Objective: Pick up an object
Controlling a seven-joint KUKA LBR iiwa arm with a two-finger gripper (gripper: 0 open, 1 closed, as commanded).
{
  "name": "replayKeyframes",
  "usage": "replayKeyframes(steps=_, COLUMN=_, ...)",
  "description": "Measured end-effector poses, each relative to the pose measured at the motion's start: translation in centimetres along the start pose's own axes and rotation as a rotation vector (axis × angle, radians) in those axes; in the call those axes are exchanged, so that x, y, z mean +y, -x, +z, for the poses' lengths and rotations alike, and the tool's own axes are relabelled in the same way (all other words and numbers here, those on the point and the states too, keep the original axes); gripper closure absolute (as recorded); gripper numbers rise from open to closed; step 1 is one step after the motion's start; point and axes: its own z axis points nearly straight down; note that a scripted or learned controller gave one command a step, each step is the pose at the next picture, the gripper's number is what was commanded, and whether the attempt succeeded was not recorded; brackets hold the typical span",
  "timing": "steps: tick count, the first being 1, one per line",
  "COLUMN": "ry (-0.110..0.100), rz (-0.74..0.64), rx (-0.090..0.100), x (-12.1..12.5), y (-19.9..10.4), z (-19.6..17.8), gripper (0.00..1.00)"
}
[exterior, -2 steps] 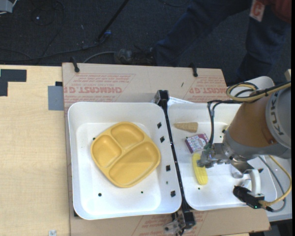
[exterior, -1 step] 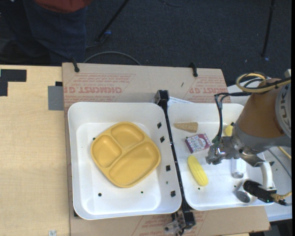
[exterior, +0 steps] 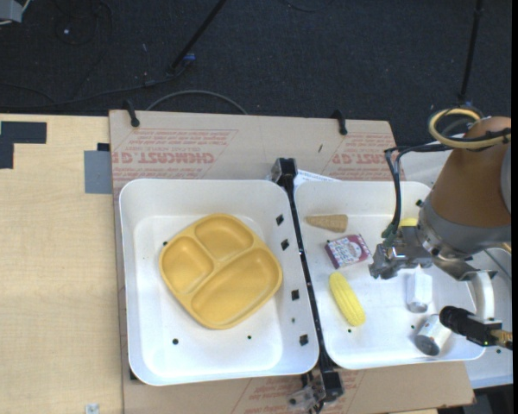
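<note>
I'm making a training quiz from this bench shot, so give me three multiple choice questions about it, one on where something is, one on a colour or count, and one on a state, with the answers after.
1. Where does the yellow divided plate lie?
A. in the left bin
B. in the right bin
C. on the cardboard behind the bins

2. What colour is the corn cob?
A. red
B. yellow
C. blue

3. How does the corn cob lie?
A. flat on the bin floor
B. standing on end
C. on the plate

Answers: 1 A, the plate sits within the left bin's white walls. 2 B, the cob is bright yellow. 3 A, it lies lengthwise on the right bin's floor, left of the gripper.
</note>
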Motion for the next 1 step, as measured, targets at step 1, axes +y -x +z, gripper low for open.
replayKeyframes(steps=1, ry=-0.001, rz=0.001, rx=0.0, x=0.04, y=0.08, z=-2.05, gripper=1.0)
